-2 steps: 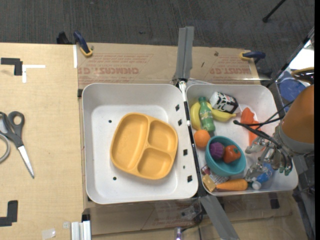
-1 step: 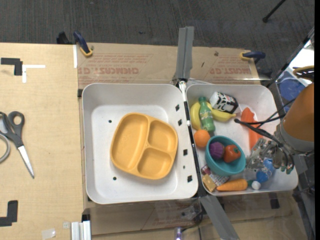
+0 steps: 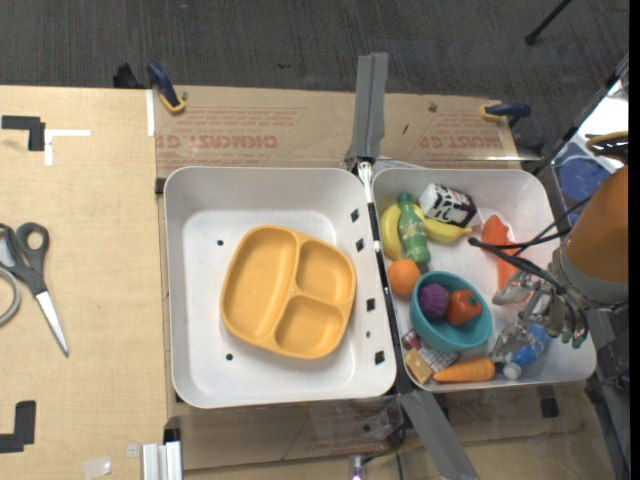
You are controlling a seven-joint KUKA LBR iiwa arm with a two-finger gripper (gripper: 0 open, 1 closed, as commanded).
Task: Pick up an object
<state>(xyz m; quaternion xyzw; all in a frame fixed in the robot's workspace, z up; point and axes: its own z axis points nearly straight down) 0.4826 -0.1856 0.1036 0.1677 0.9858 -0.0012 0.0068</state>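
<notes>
Crowding the right bin (image 3: 540, 183) are the candidate objects: a blue bowl (image 3: 452, 328) holding a purple fruit (image 3: 433, 297) and a red one (image 3: 464, 307), an orange (image 3: 403, 276) just beside the bowl's upper left, a green bottle (image 3: 411, 230) lying against a yellow banana (image 3: 440, 231), a black-and-white item (image 3: 447, 205) near the far wall, an orange-red piece (image 3: 498, 232) to its right, and a carrot (image 3: 464, 371) along the near wall next to a small packet (image 3: 415, 364). The gripper (image 3: 535, 318) hangs low over the right part of this bin, above a small bluish object (image 3: 527, 350) near the carrot's tip; whether that object lies between its fingers cannot be told, nor can their spread. The arm's orange band (image 3: 606, 230) shows at the right edge. The left bin (image 3: 185, 268) contains a yellow three-compartment plate (image 3: 288, 291), lying flat. On the bench (image 3: 80, 268) to the left, well apart from both bins, lies a pair of scissors (image 3: 38, 278).
</notes>
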